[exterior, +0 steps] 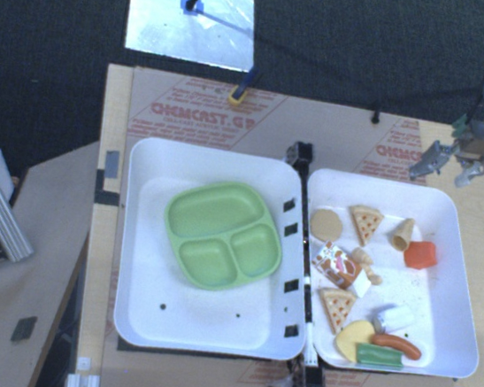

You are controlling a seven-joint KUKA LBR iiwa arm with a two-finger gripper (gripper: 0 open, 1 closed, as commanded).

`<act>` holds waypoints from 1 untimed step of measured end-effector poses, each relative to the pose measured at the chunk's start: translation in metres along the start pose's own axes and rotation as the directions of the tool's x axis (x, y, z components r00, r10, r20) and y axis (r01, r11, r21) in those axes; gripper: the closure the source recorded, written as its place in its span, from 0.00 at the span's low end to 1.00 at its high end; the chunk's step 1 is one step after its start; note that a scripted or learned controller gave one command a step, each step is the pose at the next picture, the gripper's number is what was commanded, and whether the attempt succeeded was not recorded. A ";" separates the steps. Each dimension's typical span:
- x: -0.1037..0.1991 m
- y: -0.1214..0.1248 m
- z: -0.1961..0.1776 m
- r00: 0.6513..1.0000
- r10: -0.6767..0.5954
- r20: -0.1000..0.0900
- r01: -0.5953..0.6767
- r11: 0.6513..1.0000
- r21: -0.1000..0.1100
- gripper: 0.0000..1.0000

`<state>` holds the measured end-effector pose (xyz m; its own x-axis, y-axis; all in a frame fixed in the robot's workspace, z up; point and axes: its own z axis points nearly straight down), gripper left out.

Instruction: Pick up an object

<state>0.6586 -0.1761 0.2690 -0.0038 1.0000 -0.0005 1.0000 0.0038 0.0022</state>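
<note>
We see a green divided tray (223, 235) alone in the left bin (132, 307). The right bin (459, 299) holds toy food: pizza slices (365, 222), an orange block (421, 254), a hot dog (396, 346). Both bins sit on a tabletop (196, 110) whose cardboard reads "CHEMCAST GP". The gripper (450, 164) hovers at upper right, jaws spread and holding nothing.

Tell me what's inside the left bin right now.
The left bin holds a green divided tray with three compartments, nothing visible in them. Whatever lies under the tray is covered.
</note>
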 end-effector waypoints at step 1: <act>-0.006 0.005 0.045 1.000 0.002 0.000 -0.002 1.000 0.002 0.00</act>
<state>0.6639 -0.1821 0.2242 -0.0019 1.0000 -0.0009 1.0000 0.0019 0.0000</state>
